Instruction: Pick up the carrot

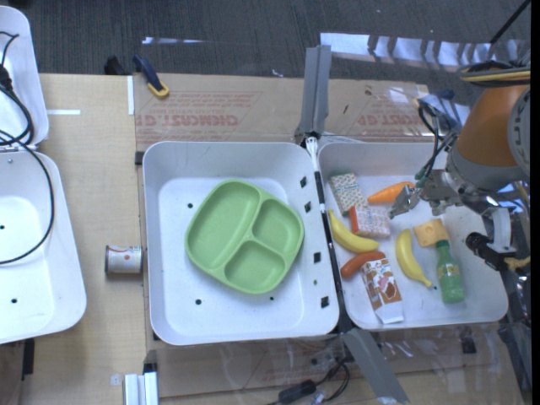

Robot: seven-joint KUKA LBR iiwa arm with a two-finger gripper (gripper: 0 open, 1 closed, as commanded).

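The carrot [388,194], orange and tapered, lies in the right bin [494,306] toward its back, pointing left. My gripper [411,199] hangs just at the carrot's right end, low over the bin. Its fingers [405,204] look slightly spread beside the carrot's thick end. Nothing sits between them that I can make out. The grey arm with its orange band comes in from the right.
The right bin also holds two bananas [352,236], a red sausage [361,264], a cheese wedge [431,231], a green bottle [450,275] and several snack packets [384,289]. A green divided plate [245,236] lies in the left bin [164,251].
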